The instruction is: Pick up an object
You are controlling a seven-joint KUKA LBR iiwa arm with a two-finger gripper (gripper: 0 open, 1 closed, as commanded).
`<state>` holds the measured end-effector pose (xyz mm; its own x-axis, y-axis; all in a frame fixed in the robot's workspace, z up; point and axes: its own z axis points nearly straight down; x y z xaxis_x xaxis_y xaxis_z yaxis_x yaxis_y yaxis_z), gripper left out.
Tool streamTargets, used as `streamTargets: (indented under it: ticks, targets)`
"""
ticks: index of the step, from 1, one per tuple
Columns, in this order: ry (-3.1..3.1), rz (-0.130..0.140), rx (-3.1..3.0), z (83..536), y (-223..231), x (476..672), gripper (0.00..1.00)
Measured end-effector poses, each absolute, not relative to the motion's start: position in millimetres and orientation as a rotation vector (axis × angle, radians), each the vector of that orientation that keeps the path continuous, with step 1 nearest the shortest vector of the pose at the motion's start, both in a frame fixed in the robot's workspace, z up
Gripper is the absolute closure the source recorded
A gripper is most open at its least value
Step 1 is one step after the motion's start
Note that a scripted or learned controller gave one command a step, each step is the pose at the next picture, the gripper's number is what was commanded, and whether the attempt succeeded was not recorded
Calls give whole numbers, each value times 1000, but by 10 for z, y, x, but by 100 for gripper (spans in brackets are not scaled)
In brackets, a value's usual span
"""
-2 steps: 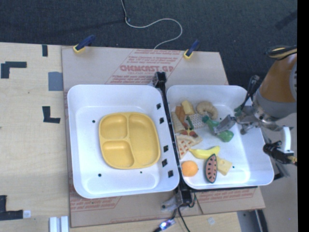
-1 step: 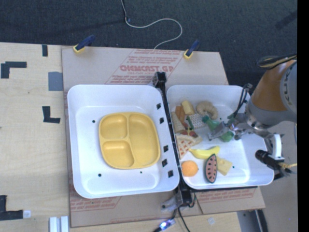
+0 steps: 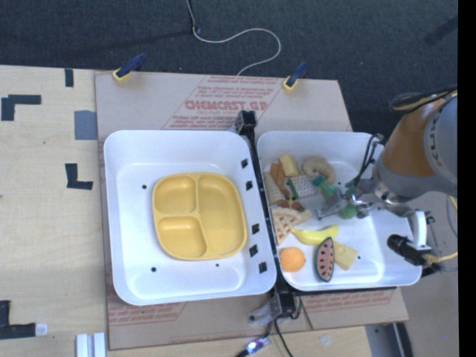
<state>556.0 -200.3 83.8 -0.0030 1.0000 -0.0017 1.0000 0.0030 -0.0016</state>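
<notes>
Pincer [image 3: 343, 205] is reaching low into the right bin [image 3: 372, 274] among the toy food [image 3: 312, 233], its opening and any hold impossible to tell, so closing on one piece looks next.

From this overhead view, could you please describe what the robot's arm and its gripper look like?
The arm is bulky and rounded, grey with a broad orange band above the wrist. A thin dark cable runs beside the orange section. The gripper is slim, metallic grey hardware extending from the wrist, and a black and white fitting sits below it.
</notes>
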Motion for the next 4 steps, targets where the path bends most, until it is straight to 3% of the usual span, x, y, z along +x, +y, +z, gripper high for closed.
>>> streamTargets:
  ticks: [1,3,4]
  targets:
    - [2223,-3,2217,954,-2005,5566,100]
    - [2220,2,2218,2071,-1977,5499,100]
    - [2222,1,2219,2254,-1973,5505,100]
